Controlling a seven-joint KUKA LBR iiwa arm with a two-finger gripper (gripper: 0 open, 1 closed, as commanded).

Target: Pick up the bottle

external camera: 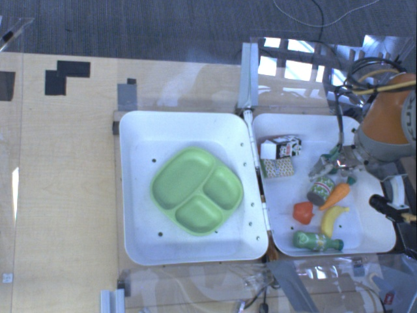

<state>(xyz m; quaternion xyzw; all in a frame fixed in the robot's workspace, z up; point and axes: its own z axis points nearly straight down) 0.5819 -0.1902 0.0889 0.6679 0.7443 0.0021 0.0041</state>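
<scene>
Tool [333,163] low over the right bin [374,240], at the upper right part of the toy cluster, fingers pointing toward the left; too small and blurred to tell whether open or shut, or whether anything is gripped. Grey arm with orange band [384,119] entering from the right edge.

Green bottle [317,242] lying on its side near the front wall of the right bin, well apart from the tool. Just above it, a yellow banana [331,220] and a red pepper [303,212]. Orange carrot [337,195] tilted beside a small green can [320,190], both just beneath the tool. Small carton [281,148] and a speckled box [277,169] near the bin's left wall.

Left bin [137,240] bearing a green divided plate [197,191] with three compartments. Pale wooden surface [65,188] to the left.
</scene>
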